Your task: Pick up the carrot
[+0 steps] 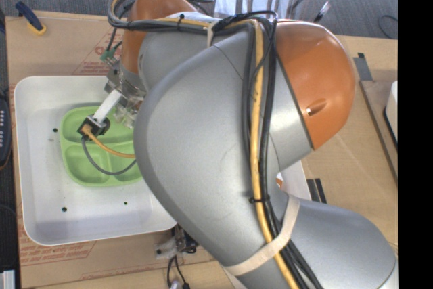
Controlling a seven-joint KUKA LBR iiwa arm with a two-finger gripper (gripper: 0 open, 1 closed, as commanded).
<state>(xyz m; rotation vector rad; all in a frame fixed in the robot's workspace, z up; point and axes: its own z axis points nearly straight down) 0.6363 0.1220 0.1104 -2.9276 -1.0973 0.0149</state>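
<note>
My gripper (126, 107) hangs over the left white bin (40, 166), above the far right part of a green divided plate (84, 162) that lies in that bin. The grey arm with its orange bands (223, 145) sweeps in from the right and hides the right bin almost wholly. A small orange sliver (279, 180) peeks out at the arm's right edge; I cannot tell whether it is the carrot. Nothing shows inside the plate's visible compartments.
The bench around the bins is brown cardboard (61, 37). A blue and yellow tool (30, 17) lies at the far left corner. A dark object (3, 128) sits at the left edge beside the left bin.
</note>
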